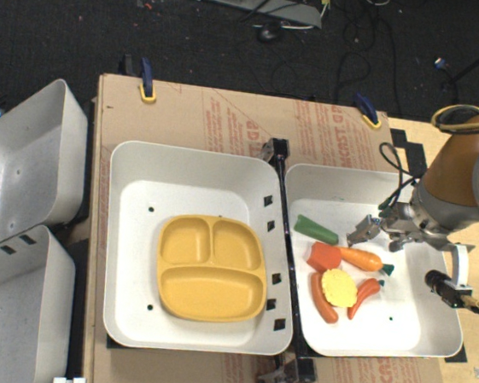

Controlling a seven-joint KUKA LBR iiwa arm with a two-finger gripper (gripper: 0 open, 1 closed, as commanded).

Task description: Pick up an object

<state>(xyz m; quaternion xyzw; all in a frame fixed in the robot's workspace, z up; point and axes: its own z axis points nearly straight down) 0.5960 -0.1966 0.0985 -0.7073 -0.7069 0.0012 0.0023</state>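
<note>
We see two white bins side by side. The left bin (122, 242) has a yellow plate (212, 269) with three parts in it. The right bin (430, 332) has toy food in a little pile: a green pepper (316, 230), an orange carrot (361, 259), a yellow corn (338, 288) and a red chili (365, 295). The gripper (382, 234) hangs over the right bin, just above the carrot. Its jaws are spread apart and we see nothing between them.

A carrot (359, 259), green pepper (316, 230), yellow piece (338, 287) and red chili (364, 295) lay clustered in the right bin (430, 332).
</note>
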